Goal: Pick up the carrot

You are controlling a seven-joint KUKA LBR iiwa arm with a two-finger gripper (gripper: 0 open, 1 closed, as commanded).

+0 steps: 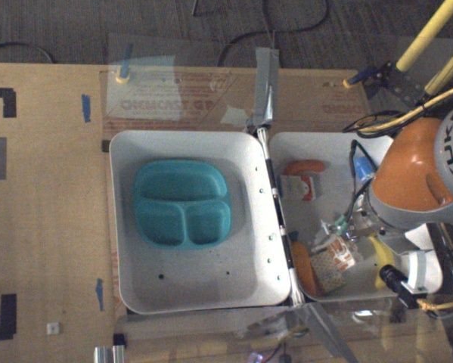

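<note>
We are looking down on a desk [44, 225] carrying two white bins. The left bin [192, 278] is holding a teal tray [182, 203] lying flat near its middle. The arm [415, 176] is reaching in over the right bin [328, 150], its orange band covering that bin's right side. The end effector [345, 229] is hanging low among clutter; we cannot tell its state. The carrot [305, 165] is lying near the right bin's far wall, well apart from the end effector, just above a small red and white box [299, 187]. A crumpled wrapper [333, 259] is lying beside an orange piece [304, 267] at the near wall.
</note>
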